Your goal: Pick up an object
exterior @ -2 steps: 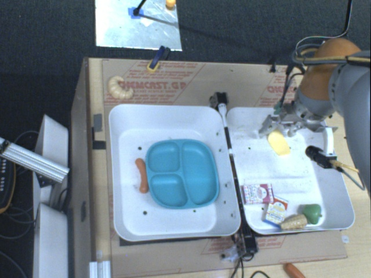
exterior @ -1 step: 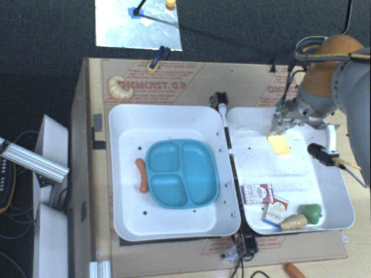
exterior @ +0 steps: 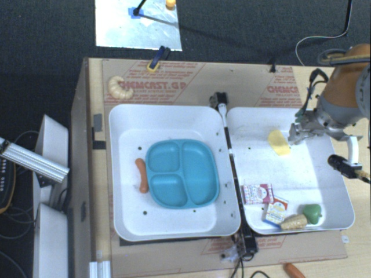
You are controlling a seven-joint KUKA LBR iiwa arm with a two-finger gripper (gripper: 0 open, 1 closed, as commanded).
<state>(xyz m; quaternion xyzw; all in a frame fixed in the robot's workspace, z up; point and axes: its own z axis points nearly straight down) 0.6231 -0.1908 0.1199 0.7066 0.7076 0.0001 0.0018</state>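
Yellow is catching my eye first: a small yellow block [exterior: 279, 142] is lying on the floor of the right bin [exterior: 324, 178], toward its far side, and my tool [exterior: 294, 133] is hovering just beside it on the right, close enough that it may be touching. From this slanted overhead camera I cannot tell how the tool is set, since the wrist is hiding the tips, and nothing is showing as held.

I am judging the block to be light and somewhat soft, maybe foam or sponge, so it should be yielding a little under pressure and not slipping much. Its narrow width looks like the best place to take hold, squeezing across the short sides near the middle.

Near the front of the same bin, a red and white carton [exterior: 257, 193] is lying flat, and beside it a small packet [exterior: 274, 212], a tan root-shaped toy [exterior: 293, 222] and a green pepper toy [exterior: 312, 213] are crowding together; those would be harder to reach cleanly.

Over in the left bin [exterior: 124, 155], a blue divided plate [exterior: 181, 172] is sitting in the middle with an orange sausage toy [exterior: 141, 175] just to its left. Both bins are resting on the cardboard-covered desk [exterior: 174, 83].
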